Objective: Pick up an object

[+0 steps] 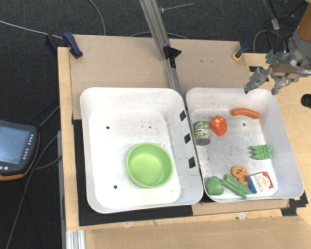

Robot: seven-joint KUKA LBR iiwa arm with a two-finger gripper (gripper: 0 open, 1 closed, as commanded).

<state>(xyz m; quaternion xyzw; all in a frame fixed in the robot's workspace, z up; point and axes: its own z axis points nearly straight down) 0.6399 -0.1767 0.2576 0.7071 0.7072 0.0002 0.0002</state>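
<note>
My gripper (pixel 263 84) hangs above the far right corner of the right bin (pixel 285 139), its two fingers spread open with nothing between them. Below it in that bin lie an orange sausage (pixel 245 113), a red pepper (pixel 218 125) and a small green can (pixel 201 132). Farther forward are a green bean bundle (pixel 260 151), a pretzel (pixel 239 172), a white and red carton (pixel 261 182), a green pod (pixel 235 185) and a green pepper (pixel 214 185).
The left bin (pixel 93 113) holds a light green bowl (pixel 149 164). A metal pole (pixel 156 25) slants down to the gap between the bins. A handheld pendant (pixel 10 148) lies off the bench at left.
</note>
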